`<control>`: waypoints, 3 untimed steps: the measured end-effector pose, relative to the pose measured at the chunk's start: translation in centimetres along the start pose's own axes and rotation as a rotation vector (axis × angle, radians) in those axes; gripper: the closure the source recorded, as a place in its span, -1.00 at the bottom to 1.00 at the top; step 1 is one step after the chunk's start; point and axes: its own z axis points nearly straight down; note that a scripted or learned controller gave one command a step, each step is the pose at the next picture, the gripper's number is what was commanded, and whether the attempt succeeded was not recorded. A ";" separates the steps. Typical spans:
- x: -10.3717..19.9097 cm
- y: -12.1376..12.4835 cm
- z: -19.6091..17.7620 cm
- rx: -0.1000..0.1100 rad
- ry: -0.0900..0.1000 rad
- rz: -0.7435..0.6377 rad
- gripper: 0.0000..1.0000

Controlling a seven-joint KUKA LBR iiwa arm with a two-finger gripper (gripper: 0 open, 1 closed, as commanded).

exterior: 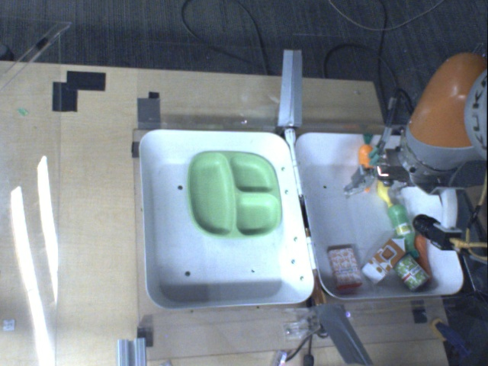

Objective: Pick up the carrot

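Hovering low over the right shallow white bin (328,227), two-finger gripper (364,180) with fingers spread, pinching nothing. Lying just beside the fingers, near the bin's back wall: small orange carrot (366,155). Approaching still; next, probably needing centring over the carrot, then closing.
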 end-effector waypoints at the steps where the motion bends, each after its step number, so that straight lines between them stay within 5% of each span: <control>1: -4.9 6.7 6.8 -0.002 -0.001 0.009 -1.00; 2: -8.1 10.4 9.8 -0.007 -0.002 -0.045 -1.00; 3: -7.9 10.7 8.8 -0.011 -0.003 -0.052 1.00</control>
